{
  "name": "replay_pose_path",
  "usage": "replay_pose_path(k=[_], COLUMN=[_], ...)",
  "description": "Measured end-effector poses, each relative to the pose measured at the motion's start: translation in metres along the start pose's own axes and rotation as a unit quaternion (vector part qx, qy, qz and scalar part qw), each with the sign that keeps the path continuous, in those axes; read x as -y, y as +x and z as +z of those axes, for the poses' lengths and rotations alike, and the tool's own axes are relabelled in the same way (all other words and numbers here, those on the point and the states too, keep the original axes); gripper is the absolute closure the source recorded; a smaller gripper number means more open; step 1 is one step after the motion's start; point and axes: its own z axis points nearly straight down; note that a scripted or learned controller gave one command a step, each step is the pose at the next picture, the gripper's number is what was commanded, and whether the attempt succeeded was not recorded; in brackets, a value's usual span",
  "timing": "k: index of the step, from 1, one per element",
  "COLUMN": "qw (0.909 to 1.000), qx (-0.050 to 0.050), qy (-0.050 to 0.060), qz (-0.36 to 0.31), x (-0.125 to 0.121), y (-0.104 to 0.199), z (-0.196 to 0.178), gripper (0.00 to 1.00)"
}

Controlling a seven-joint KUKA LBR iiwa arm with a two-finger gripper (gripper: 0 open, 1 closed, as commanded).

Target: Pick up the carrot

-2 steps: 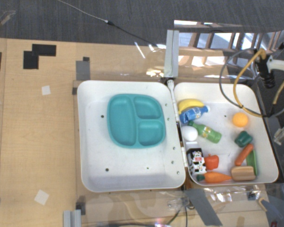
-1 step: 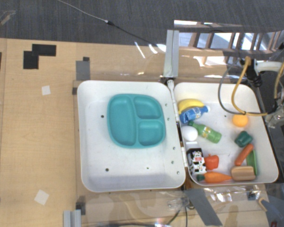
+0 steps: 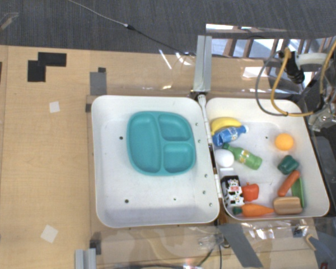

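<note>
The carrot (image 3: 256,210) is an orange tapered piece lying flat along the front wall of the right bin (image 3: 267,130), between a cow-patterned carton (image 3: 231,190) and a brown bread piece (image 3: 287,205). A redder, elongated piece (image 3: 288,182) lies slanted just behind the bread. The arm's end with my gripper (image 3: 323,117) hangs at the right bin's far right rim, well behind the carrot and apart from every object.
The right bin also holds a banana (image 3: 225,123), blue packet (image 3: 231,134), green bottle (image 3: 244,157), white egg (image 3: 224,159), orange (image 3: 284,142), green pepper (image 3: 288,164) and a red piece (image 3: 250,191). A teal divided plate (image 3: 160,142) lies in the left bin (image 3: 109,200). Cables (image 3: 274,88) loop behind the right bin.
</note>
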Motion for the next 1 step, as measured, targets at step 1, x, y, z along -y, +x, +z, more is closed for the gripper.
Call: replay_pose_path(k=[1], qw=[1.0000], qx=[-0.001], qy=[0.000], qz=[0.000], x=[0.0170], y=[0.0736], z=[-0.0584], gripper=[1.00])
